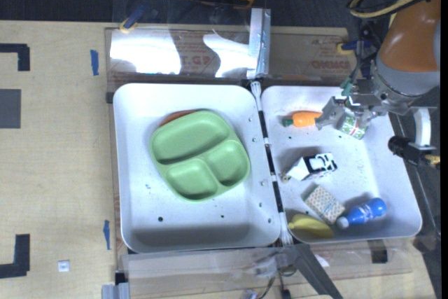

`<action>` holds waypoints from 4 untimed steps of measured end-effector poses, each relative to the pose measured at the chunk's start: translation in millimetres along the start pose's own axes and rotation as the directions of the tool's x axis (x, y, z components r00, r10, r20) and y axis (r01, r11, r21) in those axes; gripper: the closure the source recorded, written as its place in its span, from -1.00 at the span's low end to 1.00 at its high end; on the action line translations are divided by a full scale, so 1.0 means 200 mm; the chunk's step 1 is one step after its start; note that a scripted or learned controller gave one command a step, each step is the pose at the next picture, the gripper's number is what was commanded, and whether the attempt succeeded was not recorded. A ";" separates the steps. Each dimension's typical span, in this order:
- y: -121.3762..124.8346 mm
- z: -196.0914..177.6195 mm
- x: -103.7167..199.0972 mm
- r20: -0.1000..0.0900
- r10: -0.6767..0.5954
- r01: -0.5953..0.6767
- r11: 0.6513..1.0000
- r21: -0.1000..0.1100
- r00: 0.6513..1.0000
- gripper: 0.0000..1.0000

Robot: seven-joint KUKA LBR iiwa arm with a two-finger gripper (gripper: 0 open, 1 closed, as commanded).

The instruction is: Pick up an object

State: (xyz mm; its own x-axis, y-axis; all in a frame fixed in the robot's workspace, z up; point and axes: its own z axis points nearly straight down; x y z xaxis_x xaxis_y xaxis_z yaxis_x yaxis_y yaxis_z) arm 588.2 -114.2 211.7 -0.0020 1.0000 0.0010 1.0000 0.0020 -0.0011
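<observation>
My gripper [341, 114] hangs over the back of the right bin [392, 171], below the orange-banded wrist [413, 38]. An orange carrot [304, 120] lies just to its left. A small green, white and red packet [355, 127] sits right beside or under the gripper's lower edge; I cannot tell whether they touch. Further forward lie a black and white toy [316, 166], a patterned block [325, 203], a blue bottle [362, 212] and a yellow banana [311, 225].
The left bin [136, 171] holds a green divided plate [201, 153] with something red-orange [175, 115] peeking out from under its back edge. A ridge [266, 150] divides the two bins. A clear upright panel [185, 45] stands behind the left bin.
</observation>
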 end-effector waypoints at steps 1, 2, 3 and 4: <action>0.38 0.14 0.01 0.001 -0.011 0.011 1.000 -0.003 1.000 -1.00; 0.40 0.39 0.01 0.001 -0.203 0.203 0.979 -0.001 0.979 -1.00; 0.38 0.63 -0.02 -0.005 -0.440 0.440 0.898 0.011 0.898 -1.00; 0.40 0.57 -0.02 0.003 -0.440 0.440 0.898 -0.003 0.898 1.00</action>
State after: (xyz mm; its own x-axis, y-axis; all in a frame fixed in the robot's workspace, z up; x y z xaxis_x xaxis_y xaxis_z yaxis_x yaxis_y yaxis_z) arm 667.9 -118.0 98.2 -0.4420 0.8970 -0.0013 0.8970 0.4420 0.0028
